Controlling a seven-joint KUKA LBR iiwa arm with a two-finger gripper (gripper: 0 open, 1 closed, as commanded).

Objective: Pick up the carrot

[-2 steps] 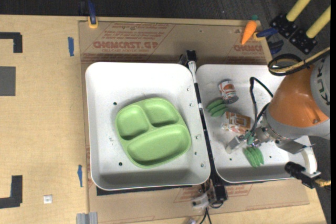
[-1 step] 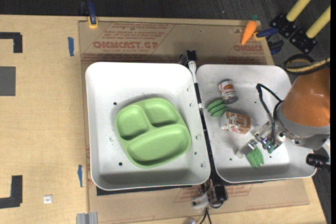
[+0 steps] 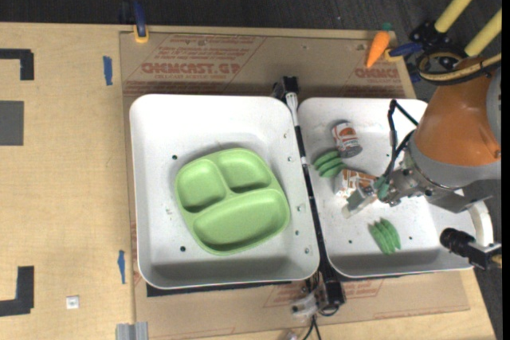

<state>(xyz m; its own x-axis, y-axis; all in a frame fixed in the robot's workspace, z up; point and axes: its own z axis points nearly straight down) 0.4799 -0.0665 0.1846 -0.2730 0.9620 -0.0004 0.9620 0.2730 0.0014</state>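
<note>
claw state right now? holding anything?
Claw: low in the right white bin, over the small orange-and-white item; open or closed cannot be told, nor any hold.

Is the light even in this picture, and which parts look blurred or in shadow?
Camera view: light is soft and even on the white bins; the green plate is sharp with slight sheen; the tool looks blurred; the floor strip at top is dark.

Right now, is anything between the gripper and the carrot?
Nothing visible. The gripper sits right beside what looks like the small orange carrot in the right-hand shallow white bin.
</note>
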